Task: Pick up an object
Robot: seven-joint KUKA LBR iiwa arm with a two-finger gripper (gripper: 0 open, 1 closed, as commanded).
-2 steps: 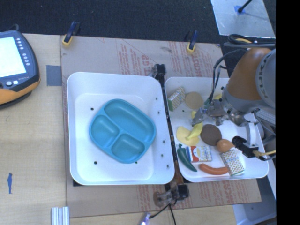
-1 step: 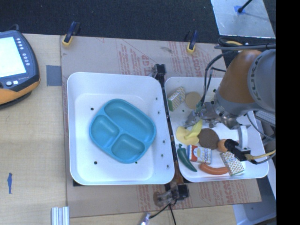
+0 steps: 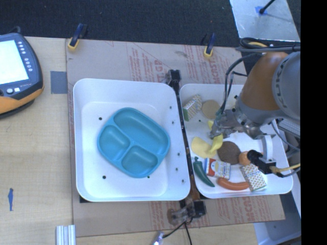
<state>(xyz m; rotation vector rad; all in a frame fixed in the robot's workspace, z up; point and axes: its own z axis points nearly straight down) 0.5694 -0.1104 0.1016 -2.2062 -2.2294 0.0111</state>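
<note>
The gripper (image 3: 218, 129) sits over the right bin (image 3: 286, 188); you cannot tell its finger state. The yellow piece (image 3: 203, 147) lies at 7 o'clock, just beside.

Faint red repeated lettering printed in diagonal rows on the brown cardboard sheet (image 3: 153, 60) under the bins, too small and blurred to read, small food packets (image 3: 216, 168) in the right bin (image 3: 286, 188) carry printing, illegible, no other readable text
</note>
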